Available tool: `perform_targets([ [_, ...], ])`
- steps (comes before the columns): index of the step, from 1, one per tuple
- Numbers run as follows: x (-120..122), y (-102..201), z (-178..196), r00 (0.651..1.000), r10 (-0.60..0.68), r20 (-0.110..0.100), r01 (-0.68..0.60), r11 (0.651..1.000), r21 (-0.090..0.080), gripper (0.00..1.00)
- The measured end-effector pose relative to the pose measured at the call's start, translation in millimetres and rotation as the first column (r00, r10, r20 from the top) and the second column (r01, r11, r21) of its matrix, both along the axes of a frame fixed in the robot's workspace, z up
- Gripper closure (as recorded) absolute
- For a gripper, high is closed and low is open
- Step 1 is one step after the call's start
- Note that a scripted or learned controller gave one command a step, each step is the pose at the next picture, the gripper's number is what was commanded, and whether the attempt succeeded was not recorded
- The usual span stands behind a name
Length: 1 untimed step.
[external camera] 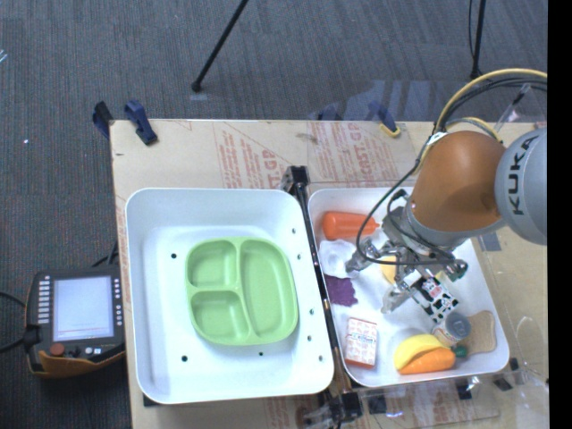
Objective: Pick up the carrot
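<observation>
Here the gripper (413, 286) hangs low over the middle of the right bin (494, 307), its thin metal fingers too tangled with the clutter to tell whether they are open or holding anything. The carrot (347, 225), a smooth orange cylinder, lies at about ten o'clock from it, against the bin's far-left rim. At nine o'clock the left bin (147, 239) holds a glossy green divided plate (241, 291) with bare white floor around it.

My table (223, 146) is a tan board printed with faint red lettering. Directly on it sit two shallow white bins side by side, touching: the left bin (147, 329) and the right bin (494, 329). Blue clamps (138, 121) grip its far edge.
</observation>
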State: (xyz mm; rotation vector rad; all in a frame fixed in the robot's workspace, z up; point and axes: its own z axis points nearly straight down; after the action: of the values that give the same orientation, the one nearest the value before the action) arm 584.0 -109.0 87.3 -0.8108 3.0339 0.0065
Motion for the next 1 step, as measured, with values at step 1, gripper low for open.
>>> perform_targets([
  [1, 1.7, 2.1, 10.4, 1.0, 0.001, 0.003, -0.001, 1.0, 0.003, 1.0],
])
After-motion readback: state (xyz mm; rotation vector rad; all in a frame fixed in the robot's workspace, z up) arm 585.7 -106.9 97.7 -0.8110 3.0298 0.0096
